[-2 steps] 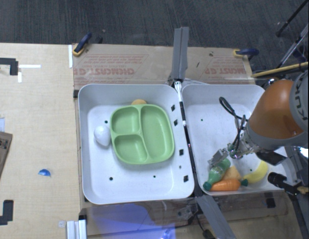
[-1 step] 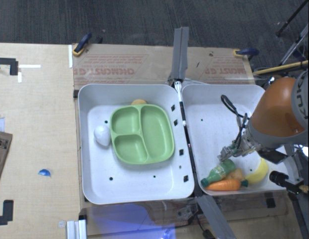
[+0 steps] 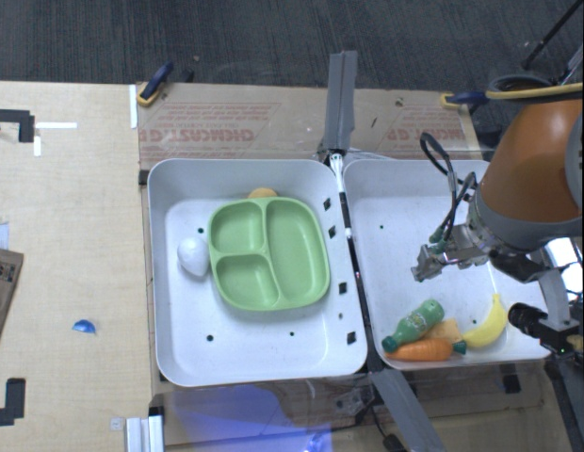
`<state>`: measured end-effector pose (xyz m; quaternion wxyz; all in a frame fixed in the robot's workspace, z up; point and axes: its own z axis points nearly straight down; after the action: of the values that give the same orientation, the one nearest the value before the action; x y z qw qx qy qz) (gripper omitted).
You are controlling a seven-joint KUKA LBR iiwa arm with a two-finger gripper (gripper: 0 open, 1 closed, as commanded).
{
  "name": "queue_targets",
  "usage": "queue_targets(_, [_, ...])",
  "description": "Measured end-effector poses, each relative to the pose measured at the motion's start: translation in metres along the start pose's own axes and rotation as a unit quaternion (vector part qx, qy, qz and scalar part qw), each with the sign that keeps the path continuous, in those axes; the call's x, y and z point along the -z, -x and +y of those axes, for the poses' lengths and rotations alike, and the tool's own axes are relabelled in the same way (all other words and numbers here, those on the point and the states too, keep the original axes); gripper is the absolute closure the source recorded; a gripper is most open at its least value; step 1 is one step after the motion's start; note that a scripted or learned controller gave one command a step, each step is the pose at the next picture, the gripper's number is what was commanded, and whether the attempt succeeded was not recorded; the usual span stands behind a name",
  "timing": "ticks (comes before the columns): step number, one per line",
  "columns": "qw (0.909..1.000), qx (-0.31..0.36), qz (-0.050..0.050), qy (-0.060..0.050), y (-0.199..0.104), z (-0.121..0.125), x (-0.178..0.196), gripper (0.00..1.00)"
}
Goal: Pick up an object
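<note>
My gripper point(image 3: 429, 264) hangs over the middle of the right bin point(image 3: 396, 219), with nothing seen in it. Just below it, near the bin's front edge, lie a green bottle point(image 3: 415, 323), an orange carrot point(image 3: 424, 349) and a yellow banana point(image 3: 488, 324). A small orange piece point(image 3: 449, 330) sits between bottle and banana. In the left bin point(image 3: 179, 347) a green divided plate point(image 3: 269, 252) rests near the middle. A white ball point(image 3: 192, 255) touches the plate's left edge. An orange thing point(image 3: 263, 194) peeks out behind its far rim.
The arm's orange and grey body point(image 3: 537, 168) covers the right bin's right side. A grey divider post point(image 3: 340, 102) stands between the bins at the back. Cardboard point(image 3: 235, 121) lies behind the bins, and a wooden bench top point(image 3: 66, 252) spreads to the left.
</note>
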<state>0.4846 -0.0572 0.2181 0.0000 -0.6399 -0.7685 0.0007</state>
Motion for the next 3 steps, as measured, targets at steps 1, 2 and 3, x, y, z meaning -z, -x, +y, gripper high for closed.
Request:
queue_targets(1, [1.0000, 0.000, 0.000, 0.000, 0.000, 0.000, 0.000, 0.00])
queue_targets(2, [0.9997, -0.024, 0.000, -0.001, 0.049, -0.017, -0.069, 0.00])
queue_targets(3, [0.9988, -0.049, 0.001, -0.001, 0.048, -0.017, -0.127, 0.00])
